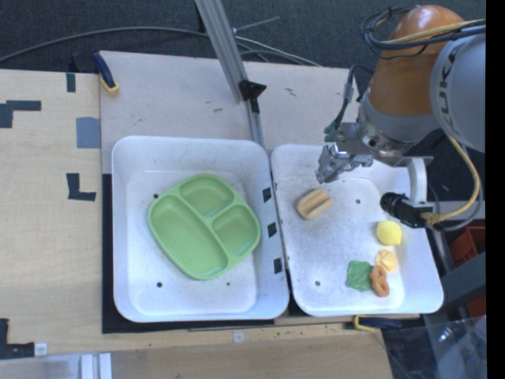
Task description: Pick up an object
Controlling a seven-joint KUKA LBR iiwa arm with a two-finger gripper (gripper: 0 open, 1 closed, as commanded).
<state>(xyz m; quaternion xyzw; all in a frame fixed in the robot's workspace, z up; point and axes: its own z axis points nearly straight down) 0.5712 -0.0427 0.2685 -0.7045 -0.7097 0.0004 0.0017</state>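
Camera view, single entry, as we logged it.

Progress: we judged the pick not yet made. Every candidate lay on the floor of the right-hand shallow white plastic bin [331, 298], right of centre in the frame. Nothing was lifted, so the descent, the closing and the lift all remained.

Items in that bin:
- a tan, bun-shaped toy hot dog [314, 204], in the bin's upper left part, apart from the rest;
- a small round yellow toy fruit [388, 232] near the right wall;
- a crumpled green leaf-like piece [360, 275] at lower right, with a small orange and yellow ringed piece [383, 272] just beside it.

Left-hand shallow white bin [126, 212]: one light-green three-compartment plastic plate [204, 225], lying flat.

Arm: the grey KUKA arm with the orange band [410, 69] entered from the upper right of the frame, wrist bent downward. The two-finger metal gripper [330, 166] hung over the upper part of the right bin, just above and to the right of the hot dog in the picture, apart from it. We saw nothing between its tips; whether it was released or clenched, we could not tell.
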